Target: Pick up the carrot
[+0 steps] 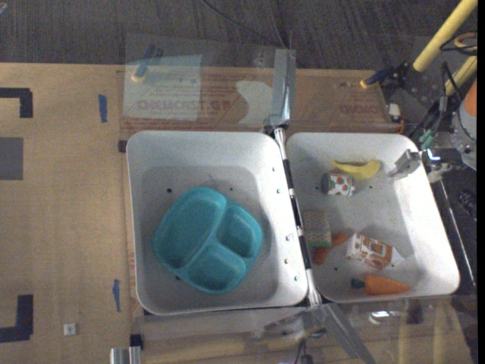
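Note:
The carrot point(385, 285) is orange with a dark green stub at its left end. It lies flat along the front wall of the right bin point(447, 241), near the front right corner. My gripper point(415, 161) hangs over the bin's far right rim, well behind the carrot and apart from it. Nothing shows in its grasp. The arm enters from the right edge behind it.
Also in the right bin are a yellow banana point(358, 169), a small can point(339, 184), a white and orange carton point(371, 252) just behind the carrot, and a red-orange piece point(327, 249) by a ridged packet point(316, 227). A teal divided plate point(208, 238) lies in the left bin point(144, 203).

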`<state>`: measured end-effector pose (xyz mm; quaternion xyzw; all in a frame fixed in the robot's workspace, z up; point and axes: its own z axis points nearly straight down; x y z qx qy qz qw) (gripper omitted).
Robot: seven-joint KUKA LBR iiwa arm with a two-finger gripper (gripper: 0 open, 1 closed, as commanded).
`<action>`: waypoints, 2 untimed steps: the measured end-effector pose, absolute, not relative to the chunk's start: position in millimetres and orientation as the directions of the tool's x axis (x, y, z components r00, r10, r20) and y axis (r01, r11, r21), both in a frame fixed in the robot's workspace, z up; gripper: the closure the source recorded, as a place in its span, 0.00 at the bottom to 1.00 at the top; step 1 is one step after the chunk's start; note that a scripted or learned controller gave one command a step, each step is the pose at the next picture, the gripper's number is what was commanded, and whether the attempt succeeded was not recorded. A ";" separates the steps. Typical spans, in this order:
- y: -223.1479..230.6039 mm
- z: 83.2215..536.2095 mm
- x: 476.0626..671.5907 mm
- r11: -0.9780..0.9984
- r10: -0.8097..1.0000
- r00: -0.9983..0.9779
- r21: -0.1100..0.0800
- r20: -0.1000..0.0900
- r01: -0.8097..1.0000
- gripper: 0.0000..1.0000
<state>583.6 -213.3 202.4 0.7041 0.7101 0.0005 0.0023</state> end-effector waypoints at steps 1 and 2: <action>-155.0 100.7 548.7 0.521 0.853 -0.521 0.001 0.001 0.853 0.00; -143.5 319.0 585.3 0.419 0.908 -0.419 0.004 -0.004 0.908 0.00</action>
